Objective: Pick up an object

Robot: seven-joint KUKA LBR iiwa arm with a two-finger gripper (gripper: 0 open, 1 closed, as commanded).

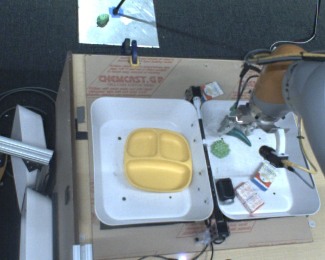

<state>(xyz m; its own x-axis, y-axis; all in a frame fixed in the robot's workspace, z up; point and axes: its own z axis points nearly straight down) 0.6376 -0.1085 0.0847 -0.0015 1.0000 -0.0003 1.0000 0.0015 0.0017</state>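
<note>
The ball (220,148), green and knobbly, lies on the floor of the right bin (295,191), near its left wall. Just above and right of the ball, the gripper (235,125) hangs low over the bin. The arm (311,83), with its orange band (271,85), runs from there to the right edge, where it is cut off. A teal piece (242,137), curved and pointed, lies just right of the ball. Its upper end is hidden under the gripper, so it is unclear whether the two touch. The gripper's metal parts blur together, so neither how wide it stands nor whether it has hold of anything can be made out. Straight below the ball, by the bin's near left corner, sits a black block (225,189) whose make is hard to judge. Below and right of the ball lies a red box (249,196). Farther right and a little higher is a small carton (265,176) with red and blue print too small to read. Above the ball, beyond the bin's far rim, a packet (211,90) rests on the cardboard (151,72), its label illegible. Left of the ball, across the divide, the left bin (111,140) holds a yellow tray (157,160) with three compartments.
</note>
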